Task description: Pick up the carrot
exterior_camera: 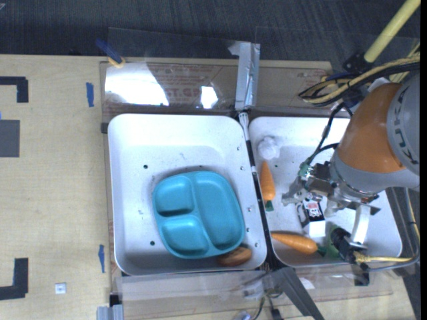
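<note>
In the right bin, two carrots: one by the divider, another nearby. The hand hovers beside them, grip unclear; it may clip the wall.

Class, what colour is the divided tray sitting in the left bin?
Blue, a light turquoise shade. The tray shows best in the overhead camera view.

My arm, seen from above

I'm looking at a grey KUKA arm wearing a broad orange band above the wrist; below it a grey collar is giving way to a cluttered gripper of pale metal brackets, a small red-and-white label, black fittings and a thin black cable that is looping down past the orange band.
</note>
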`<state>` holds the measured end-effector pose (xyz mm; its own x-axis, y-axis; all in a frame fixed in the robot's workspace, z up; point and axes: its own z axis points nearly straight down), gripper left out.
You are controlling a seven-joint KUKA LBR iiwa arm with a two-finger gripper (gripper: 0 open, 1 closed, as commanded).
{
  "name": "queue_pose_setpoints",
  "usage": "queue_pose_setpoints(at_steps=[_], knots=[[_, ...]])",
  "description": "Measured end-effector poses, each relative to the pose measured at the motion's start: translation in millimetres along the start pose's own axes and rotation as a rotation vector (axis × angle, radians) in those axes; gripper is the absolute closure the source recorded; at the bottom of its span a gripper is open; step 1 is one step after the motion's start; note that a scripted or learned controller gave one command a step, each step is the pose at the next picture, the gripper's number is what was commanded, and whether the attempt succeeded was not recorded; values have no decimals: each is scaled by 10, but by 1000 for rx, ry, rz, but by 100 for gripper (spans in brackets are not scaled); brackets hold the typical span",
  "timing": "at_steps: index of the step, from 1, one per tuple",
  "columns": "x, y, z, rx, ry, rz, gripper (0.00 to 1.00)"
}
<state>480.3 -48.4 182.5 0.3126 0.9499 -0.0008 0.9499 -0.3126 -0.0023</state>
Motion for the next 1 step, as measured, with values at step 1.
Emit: queue_pose_setpoints(at_steps=[1], knots=[[13,-9,4,0,-2,321,0]])
